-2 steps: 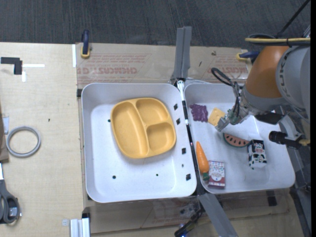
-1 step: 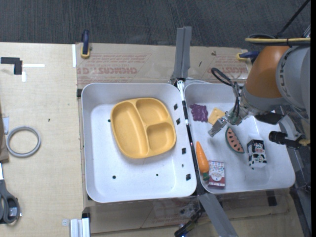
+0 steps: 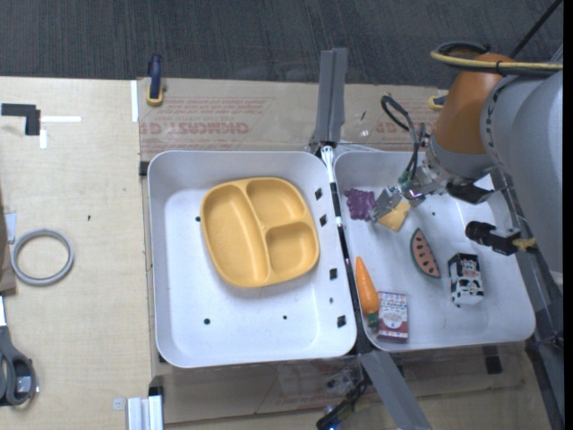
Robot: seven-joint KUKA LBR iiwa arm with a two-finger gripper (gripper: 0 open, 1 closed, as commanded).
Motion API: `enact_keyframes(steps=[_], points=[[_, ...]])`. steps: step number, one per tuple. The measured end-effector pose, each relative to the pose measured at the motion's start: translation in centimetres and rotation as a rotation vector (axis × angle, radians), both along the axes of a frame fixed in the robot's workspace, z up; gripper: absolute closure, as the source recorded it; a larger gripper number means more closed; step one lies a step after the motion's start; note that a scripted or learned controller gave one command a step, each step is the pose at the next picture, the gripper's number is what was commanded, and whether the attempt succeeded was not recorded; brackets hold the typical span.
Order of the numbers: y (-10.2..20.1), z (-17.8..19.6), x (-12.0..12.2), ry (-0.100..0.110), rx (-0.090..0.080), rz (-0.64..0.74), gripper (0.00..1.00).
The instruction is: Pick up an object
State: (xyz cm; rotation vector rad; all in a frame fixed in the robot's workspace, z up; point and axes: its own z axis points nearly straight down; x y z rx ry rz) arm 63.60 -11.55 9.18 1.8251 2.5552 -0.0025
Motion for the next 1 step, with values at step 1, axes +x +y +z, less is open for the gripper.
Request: enact_keyframes(steps=[1], points=[[0.07, 1.07, 0.13, -0.003, -0.003, 0.004, 1.00]])
